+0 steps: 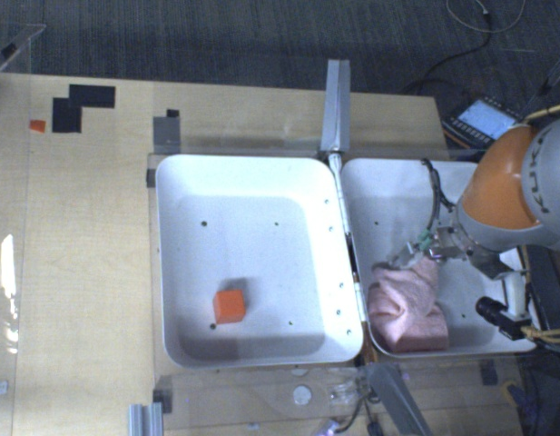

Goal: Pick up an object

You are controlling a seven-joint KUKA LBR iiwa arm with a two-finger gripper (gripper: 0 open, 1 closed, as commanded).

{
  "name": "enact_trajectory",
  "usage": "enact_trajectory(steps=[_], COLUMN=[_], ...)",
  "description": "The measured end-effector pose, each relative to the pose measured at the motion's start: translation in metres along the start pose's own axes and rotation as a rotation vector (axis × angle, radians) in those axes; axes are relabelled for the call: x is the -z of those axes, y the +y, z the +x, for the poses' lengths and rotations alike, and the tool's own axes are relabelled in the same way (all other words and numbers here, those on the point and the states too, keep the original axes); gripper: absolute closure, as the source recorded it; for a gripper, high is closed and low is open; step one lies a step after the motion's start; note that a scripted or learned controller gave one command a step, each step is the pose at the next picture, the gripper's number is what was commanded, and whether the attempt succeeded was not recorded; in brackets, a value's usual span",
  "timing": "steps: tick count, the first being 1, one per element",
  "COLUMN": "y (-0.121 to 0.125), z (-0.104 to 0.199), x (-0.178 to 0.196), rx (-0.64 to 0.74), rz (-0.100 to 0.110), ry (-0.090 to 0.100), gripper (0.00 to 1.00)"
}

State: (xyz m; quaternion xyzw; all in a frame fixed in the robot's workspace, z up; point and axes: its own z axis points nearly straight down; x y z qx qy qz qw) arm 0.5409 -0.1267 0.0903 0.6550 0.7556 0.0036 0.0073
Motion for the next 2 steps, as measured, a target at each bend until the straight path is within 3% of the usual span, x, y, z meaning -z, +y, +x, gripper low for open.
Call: enact_trajectory(steps=[1,2], y=[0.005,0.033], z=[-0.001,0.028], x=[0.014,0.159], rx=[0.003,-0.205], rz=[-0.013,0.006], ry=[-0.005,0.002], gripper=[1.00,1.00])
